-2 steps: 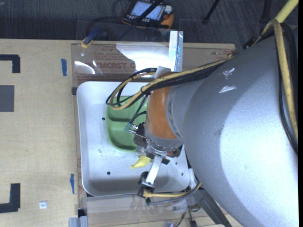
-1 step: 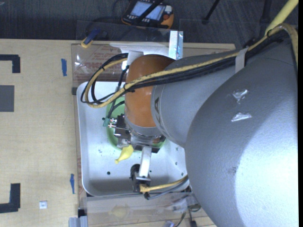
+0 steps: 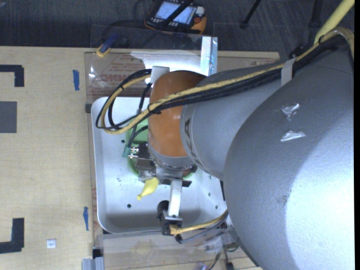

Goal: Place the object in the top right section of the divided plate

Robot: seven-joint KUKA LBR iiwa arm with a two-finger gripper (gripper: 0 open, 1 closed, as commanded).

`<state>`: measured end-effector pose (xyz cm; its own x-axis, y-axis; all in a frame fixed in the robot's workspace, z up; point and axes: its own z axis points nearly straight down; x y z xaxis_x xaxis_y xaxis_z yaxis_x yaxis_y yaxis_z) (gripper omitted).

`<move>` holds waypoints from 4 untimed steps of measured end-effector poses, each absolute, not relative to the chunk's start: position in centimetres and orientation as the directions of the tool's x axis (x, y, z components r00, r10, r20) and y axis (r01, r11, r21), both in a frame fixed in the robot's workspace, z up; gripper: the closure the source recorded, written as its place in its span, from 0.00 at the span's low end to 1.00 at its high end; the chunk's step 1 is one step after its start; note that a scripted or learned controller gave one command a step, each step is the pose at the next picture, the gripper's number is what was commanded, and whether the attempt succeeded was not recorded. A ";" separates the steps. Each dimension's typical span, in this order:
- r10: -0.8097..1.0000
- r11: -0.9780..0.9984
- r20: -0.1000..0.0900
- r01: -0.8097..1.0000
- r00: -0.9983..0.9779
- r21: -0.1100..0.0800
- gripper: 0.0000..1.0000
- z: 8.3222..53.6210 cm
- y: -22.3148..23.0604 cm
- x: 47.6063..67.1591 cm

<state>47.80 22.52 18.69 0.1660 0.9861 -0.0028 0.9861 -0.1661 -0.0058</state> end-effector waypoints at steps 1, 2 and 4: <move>0.984 -0.176 0.010 0.984 0.176 0.002 1.00 8.9 22.9 48.0; 0.572 -0.820 -0.008 0.572 0.820 -0.003 1.00 10.0 22.5 48.4; 0.333 -0.943 0.001 0.333 0.943 -0.008 1.00 8.8 22.5 47.9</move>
<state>47.89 22.47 8.78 0.9430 0.3328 0.0007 0.3328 -0.9430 -0.0078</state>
